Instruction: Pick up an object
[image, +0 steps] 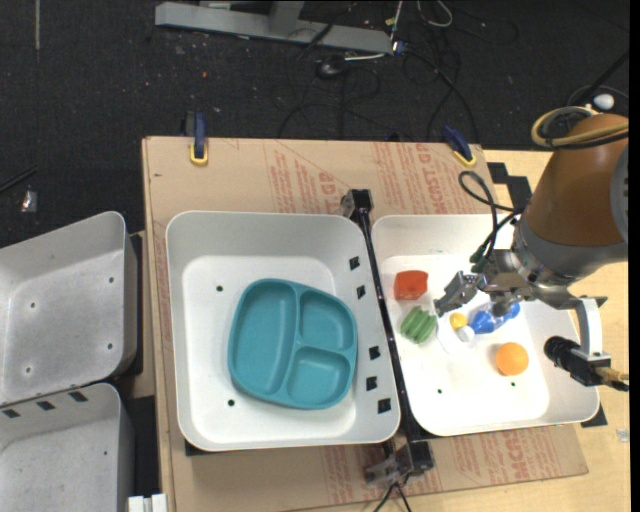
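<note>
One teal plate, two white bins, four small objects

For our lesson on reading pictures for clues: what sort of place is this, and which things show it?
Probably a robotics lab or test bench. A robot arm reaches over two white bins set on clamped cardboard, with small toys to pick and loose cables on the dark floor.

Faint red print runs across the cardboard sheet under the bins, too blurred to read.
</note>
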